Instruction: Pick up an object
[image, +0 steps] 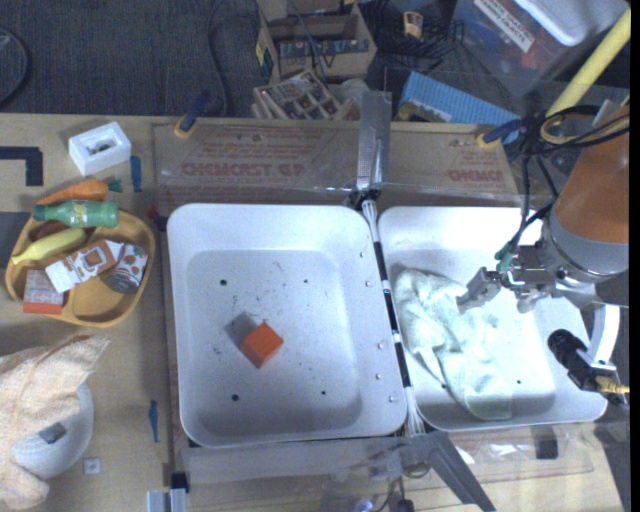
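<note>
An orange block (264, 345) with a grey face lies near the middle of the left bin (200, 240). A crumpled white and pale-green cloth (447, 343) is spread across the left and middle of the right bin (440, 225). My gripper (502, 292) hangs over the right bin, just above the cloth's upper right edge. Its fingers (478, 289) stand apart, open, with nothing between them. The arm, with its orange band (600, 195), reaches in from the right.
A metal divider (385, 300) separates the two bins. Left of the bins, on the bench, stand a yellow bowl (95, 310) of toy food, a white box (99, 147) and a beige cloth (45, 400). Cables and boxes lie behind the bins.
</note>
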